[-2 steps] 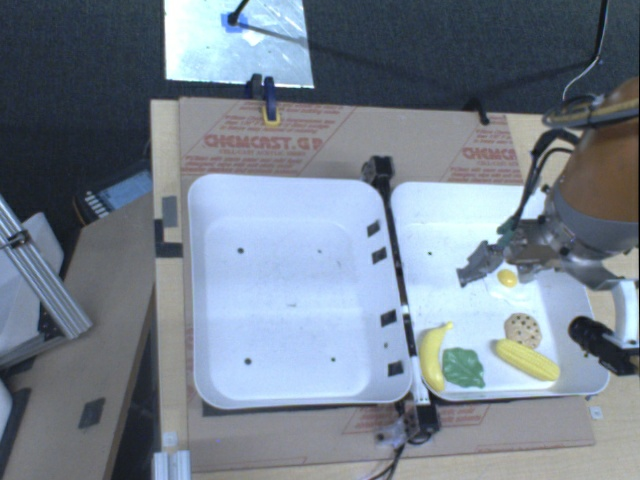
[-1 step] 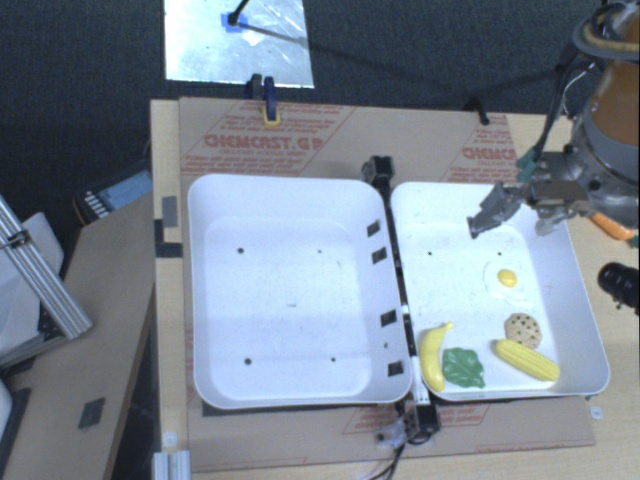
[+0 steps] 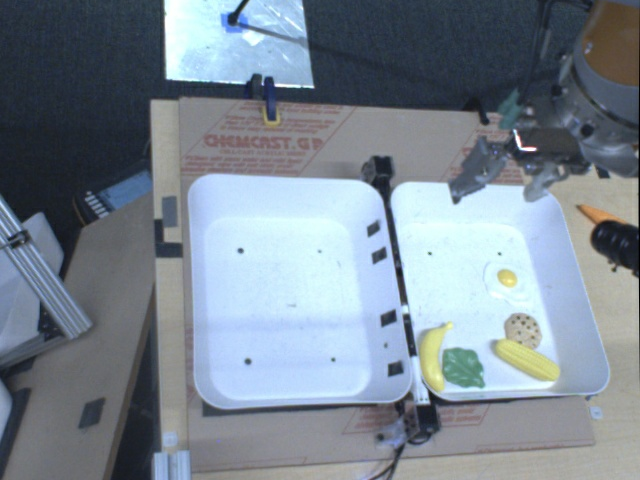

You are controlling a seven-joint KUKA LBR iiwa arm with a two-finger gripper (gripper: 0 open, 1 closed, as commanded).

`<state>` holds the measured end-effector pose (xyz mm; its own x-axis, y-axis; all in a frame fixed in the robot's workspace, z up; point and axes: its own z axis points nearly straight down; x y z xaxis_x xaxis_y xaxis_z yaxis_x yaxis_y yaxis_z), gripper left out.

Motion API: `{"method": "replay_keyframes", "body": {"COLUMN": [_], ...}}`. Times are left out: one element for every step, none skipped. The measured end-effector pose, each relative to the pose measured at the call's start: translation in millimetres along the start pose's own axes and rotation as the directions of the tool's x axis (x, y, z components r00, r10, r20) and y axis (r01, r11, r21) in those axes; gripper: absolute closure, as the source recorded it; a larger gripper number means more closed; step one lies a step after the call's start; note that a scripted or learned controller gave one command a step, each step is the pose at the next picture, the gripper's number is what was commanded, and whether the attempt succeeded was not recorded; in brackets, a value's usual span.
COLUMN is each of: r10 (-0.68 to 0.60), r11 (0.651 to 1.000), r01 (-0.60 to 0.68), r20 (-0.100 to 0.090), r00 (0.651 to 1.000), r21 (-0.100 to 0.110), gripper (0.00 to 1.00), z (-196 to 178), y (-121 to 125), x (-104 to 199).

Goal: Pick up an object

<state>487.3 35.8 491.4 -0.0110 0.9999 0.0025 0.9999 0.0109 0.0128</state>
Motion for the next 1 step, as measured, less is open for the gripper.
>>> {"method": "replay_keyframes", "body": {"r10": [-0.003], "r11": [1.0], "r01": [0.003], "r20": [-0.001], "r00": [1.0], "r21": [0.006], "gripper": [0.0], "z": [-45.9], "y": [0.6], "x": [86.7]}}
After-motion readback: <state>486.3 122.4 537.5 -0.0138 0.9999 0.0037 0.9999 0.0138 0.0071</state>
